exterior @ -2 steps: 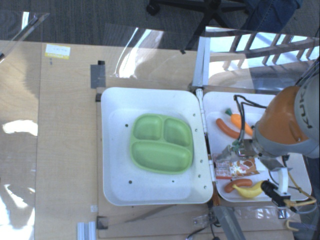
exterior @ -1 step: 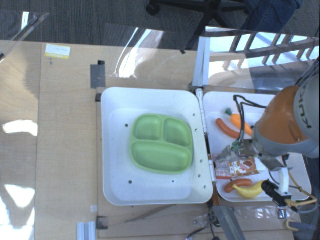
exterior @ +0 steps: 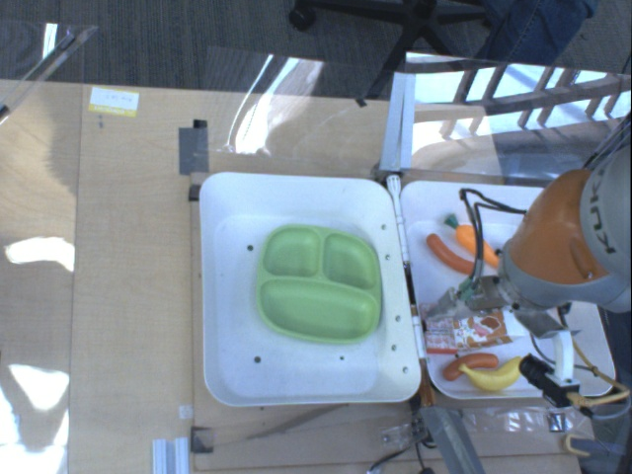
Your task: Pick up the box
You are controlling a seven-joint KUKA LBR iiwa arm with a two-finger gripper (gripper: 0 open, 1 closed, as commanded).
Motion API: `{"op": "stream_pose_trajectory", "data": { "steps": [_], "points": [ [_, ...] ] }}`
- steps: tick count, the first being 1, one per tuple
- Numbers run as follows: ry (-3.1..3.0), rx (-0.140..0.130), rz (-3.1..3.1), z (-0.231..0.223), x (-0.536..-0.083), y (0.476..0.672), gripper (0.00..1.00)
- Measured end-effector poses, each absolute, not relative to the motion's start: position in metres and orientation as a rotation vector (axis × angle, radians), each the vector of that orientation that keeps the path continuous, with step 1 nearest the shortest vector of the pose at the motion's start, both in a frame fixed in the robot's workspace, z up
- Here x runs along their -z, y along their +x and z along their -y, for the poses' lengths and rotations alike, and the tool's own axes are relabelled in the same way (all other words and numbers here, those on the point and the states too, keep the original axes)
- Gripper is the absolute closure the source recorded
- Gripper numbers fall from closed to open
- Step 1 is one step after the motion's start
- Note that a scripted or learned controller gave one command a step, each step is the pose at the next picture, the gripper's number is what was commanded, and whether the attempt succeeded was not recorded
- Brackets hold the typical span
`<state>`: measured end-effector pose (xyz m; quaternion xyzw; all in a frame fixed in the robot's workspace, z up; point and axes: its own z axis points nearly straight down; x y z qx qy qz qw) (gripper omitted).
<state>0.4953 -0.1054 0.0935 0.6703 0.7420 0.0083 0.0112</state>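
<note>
Box (exterior: 466, 332) lies flat in the right bin (exterior: 425, 200), near that bin's left wall, toward the front edge. White and red printed pack, long side running left-right.

Hand (exterior: 472, 296) sits right above the box's back edge, at or just over it. Can't tell whether the fingers are spread or closed, or whether they grip anything; the wrist blocks the view. Arm (exterior: 568, 235) comes in from the right, orange band covering much of the right bin.

Right bin contents besides the box:
- toy sausage (exterior: 449, 253), red-orange, behind the hand, lying at a slant
- toy carrot (exterior: 472, 239), orange with a green tip, just beside the sausage on its right
- toy banana (exterior: 492, 373), yellow, at the front edge, just in front of the box
- a second red sausage (exterior: 456, 367) touching the banana's left end

Left bin (exterior: 222, 294): green divided plate (exterior: 319, 283) near the centre, three compartments, two small at the back, one long in front. Nothing in them.

Desk (exterior: 109, 294) is light wood, with a yellow label (exterior: 114, 101) near its back left corner. A metal post (exterior: 398, 121) stands at the back between the bins. Behind the desk: dark carpet, office chair base (exterior: 390, 13), and a person's jeans-clad legs (exterior: 538, 8).
</note>
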Motion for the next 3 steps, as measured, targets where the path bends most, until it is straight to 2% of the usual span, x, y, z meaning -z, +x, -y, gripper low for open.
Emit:
{"op": "stream_pose_trajectory", "data": {
  "steps": [3],
  "points": [
    [1.968, -0.022, -2.414, 0.0983, -0.0933, 0.4957, 0.0]
  ]
}}
